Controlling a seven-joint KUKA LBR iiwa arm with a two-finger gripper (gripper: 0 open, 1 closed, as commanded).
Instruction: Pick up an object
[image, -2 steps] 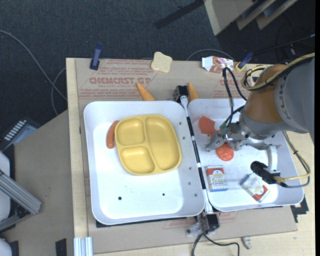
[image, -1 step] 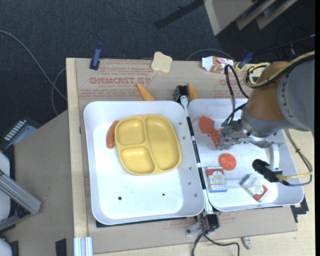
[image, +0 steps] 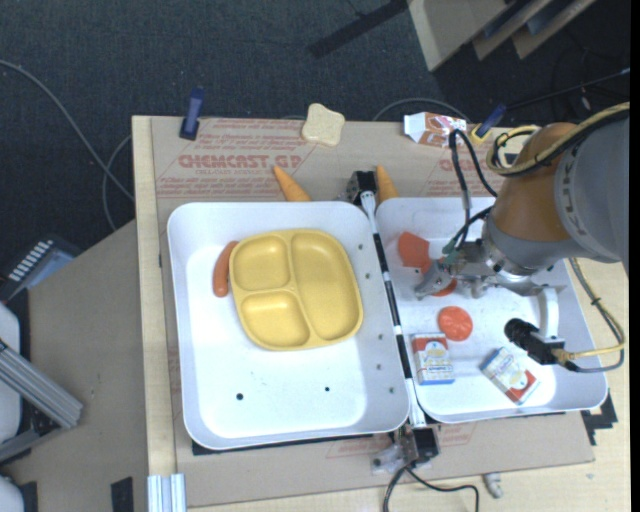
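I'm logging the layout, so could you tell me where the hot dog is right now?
The hot dog lies in the left bin, tucked against the left edge of the yellow plate, near the bin's left wall.

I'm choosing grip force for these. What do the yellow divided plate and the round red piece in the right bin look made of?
The yellow plate looks like moulded plastic, smooth and faintly glossy: even colour, rounded compartment ridges. The red round piece looks like matte plastic or rubber play food, uniformly coloured; its hardness can't be told.
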